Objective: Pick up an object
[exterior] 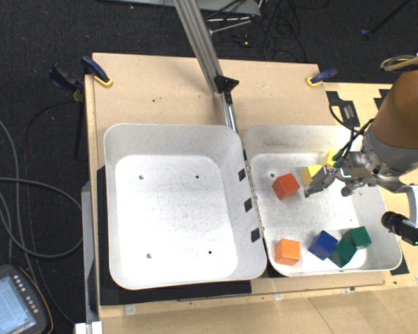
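The right bin (265, 145) holds several small blocks. A red-orange block (285, 186) lies near its middle left. A yellow block (312, 175) sits just right of it, partly covered by my gripper (319, 184), which reaches in from the right and hangs right over it. An orange block (288, 251) lies at the bin's front. A blue block (324, 244) and two green blocks (352, 244) cluster at the front right. The arm's orange band (406, 110) shows at the right edge.
The left bin (174, 200) lies beside the right one. A slanted metal pole (198, 37) comes down to the bins' shared rim at the back. Clamps (97, 72) grip the bench's far corners. Cables trail on the floor at left.
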